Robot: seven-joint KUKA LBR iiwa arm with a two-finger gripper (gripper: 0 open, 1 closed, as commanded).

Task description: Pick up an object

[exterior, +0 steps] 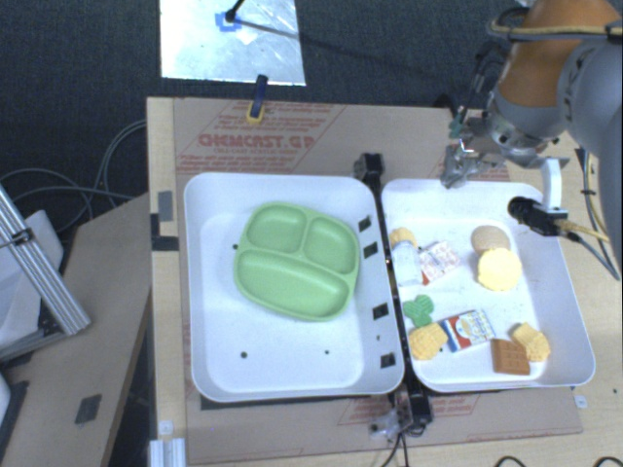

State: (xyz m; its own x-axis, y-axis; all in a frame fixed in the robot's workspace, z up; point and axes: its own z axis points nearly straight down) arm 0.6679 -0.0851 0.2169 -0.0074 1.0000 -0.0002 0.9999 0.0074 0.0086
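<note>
1. Tool point(458, 171) hangs at the right bin's point(574, 290) far rim — whether its grip is released or clenched, I cannot tell
2. Yellow round piece point(499, 269) lies below-right of it — probably light, stiff toy food; take it across its width

Claw point(459, 170) above rt bin point(574, 300)

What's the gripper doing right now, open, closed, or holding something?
Gripper: above the right bin's far edge; open or shut cannot be told.
</note>
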